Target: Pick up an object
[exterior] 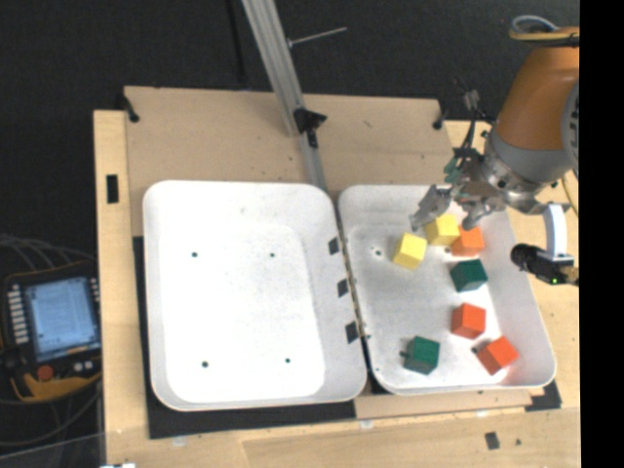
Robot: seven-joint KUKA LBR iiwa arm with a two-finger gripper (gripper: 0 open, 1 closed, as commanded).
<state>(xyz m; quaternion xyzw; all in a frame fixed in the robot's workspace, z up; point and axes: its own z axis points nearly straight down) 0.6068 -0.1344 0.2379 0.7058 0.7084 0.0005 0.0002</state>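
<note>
The right bin holds several small blocks. A yellow block lies near its middle top, and a second yellow block sits just right of it, beside an orange block. Below them are a dark green block, an orange block, an orange-red block and a green block. My gripper hangs over the bin's upper part, right above the second yellow block, fingers spread apart with nothing seen between them.
The left bin lies beside the right one. A slanted metal pole rises behind the bins. A handheld control pendant sits off the bench's left edge. A black fitting sticks out at the right bin's right side.
</note>
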